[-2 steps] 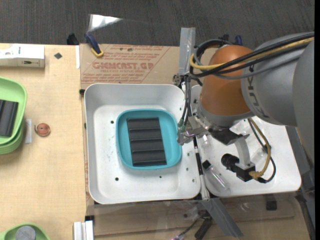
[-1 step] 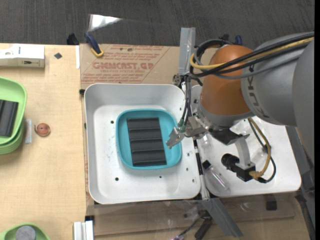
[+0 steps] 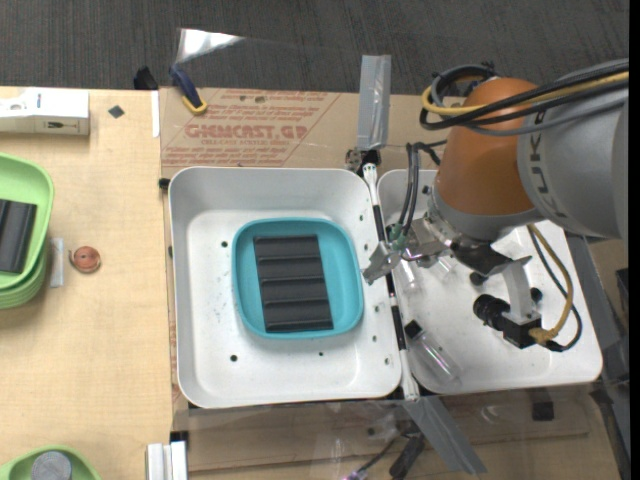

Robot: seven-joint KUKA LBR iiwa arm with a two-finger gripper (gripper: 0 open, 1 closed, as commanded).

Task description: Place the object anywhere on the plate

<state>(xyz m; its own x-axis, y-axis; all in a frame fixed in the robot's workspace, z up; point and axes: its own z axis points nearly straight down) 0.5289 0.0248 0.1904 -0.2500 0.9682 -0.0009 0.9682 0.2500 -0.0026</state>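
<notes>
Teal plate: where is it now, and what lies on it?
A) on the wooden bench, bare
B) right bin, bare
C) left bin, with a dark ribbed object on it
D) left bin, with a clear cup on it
C: the teal plate sits in the left bin with the dark ribbed object on it.

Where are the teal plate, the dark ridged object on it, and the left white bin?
teal plate (image 3: 243, 286), camera view, bare left rim.
dark ridged object (image 3: 293, 282), camera view, middle of its top face.
left white bin (image 3: 200, 298), camera view, bare floor left of the plate.
</notes>
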